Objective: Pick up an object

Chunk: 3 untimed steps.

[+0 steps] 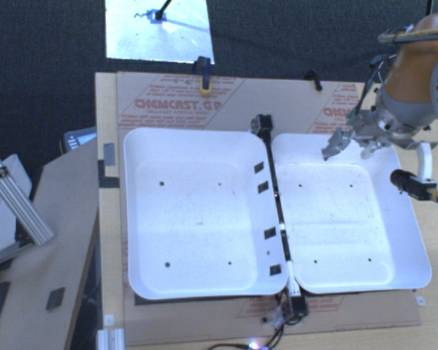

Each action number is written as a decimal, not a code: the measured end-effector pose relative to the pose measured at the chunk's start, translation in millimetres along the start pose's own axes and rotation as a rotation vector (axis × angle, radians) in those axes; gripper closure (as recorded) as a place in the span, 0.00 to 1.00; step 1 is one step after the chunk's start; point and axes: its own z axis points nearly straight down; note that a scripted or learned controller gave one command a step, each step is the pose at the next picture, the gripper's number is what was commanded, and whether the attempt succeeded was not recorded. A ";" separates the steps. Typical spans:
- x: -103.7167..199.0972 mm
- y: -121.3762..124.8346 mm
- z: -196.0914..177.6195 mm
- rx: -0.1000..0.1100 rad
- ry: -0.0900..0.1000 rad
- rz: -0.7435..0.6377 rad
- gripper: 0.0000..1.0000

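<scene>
A grey arm with an orange band hangs its claw [348, 140] over the far rim of the right bin [394, 268], at about one o'clock in the frame — whether the claw is apart or together cannot be told. No object to pick is visible in either shallow white bin, so its weight, stiffness and best hold cannot be judged. The left bin [142, 268] and its neighbour look like smooth, glossy moulded plastic with rounded corners, resting on a printed cardboard sheet [175, 102] atop the counter [73, 195].
</scene>
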 end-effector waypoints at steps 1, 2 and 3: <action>0.2 1.0 -11.1 -0.004 0.000 -0.002 1.00; 45.1 32.4 -227.7 -0.022 -0.002 -0.007 1.00; 84.7 37.5 -92.0 0.006 0.002 -0.005 1.00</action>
